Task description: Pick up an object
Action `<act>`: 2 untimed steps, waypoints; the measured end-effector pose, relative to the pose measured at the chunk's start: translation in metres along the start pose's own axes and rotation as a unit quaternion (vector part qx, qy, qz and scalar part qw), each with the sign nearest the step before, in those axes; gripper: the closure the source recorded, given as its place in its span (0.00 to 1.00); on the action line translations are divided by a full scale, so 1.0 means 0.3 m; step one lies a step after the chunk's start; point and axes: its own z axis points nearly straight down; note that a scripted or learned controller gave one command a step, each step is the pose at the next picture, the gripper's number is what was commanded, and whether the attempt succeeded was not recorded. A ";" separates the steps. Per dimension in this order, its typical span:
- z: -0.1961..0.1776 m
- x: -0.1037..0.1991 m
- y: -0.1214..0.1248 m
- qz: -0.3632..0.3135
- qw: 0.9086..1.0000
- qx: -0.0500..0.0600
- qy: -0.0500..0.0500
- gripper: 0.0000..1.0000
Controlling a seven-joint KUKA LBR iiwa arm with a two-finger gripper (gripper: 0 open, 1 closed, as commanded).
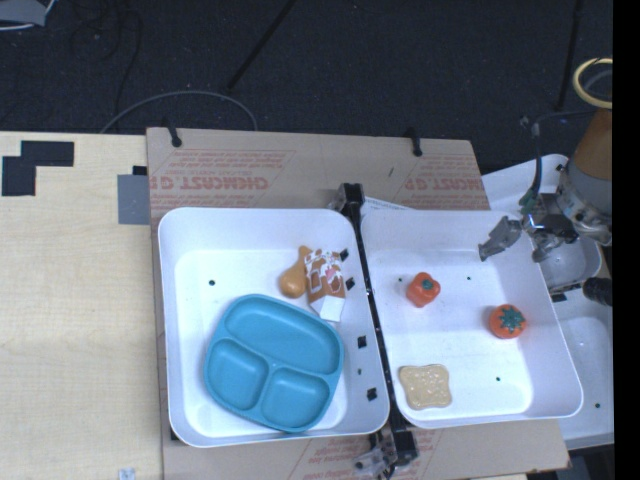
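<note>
Orange-red round toy [507, 321], green top, right bin [560, 383].

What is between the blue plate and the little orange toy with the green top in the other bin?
In the camera view, the bins' touching white rims lie between the blue plate and the orange toy.

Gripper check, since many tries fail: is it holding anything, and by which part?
Nothing is held. The gripper is open above the right bin's far right edge, with no object between its fingers.
</note>
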 end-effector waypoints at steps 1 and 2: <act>-0.030 0.001 0.009 -0.001 1.000 -0.007 -0.002 0.00; 0.170 0.019 -0.013 -0.002 1.000 -0.004 -0.001 0.00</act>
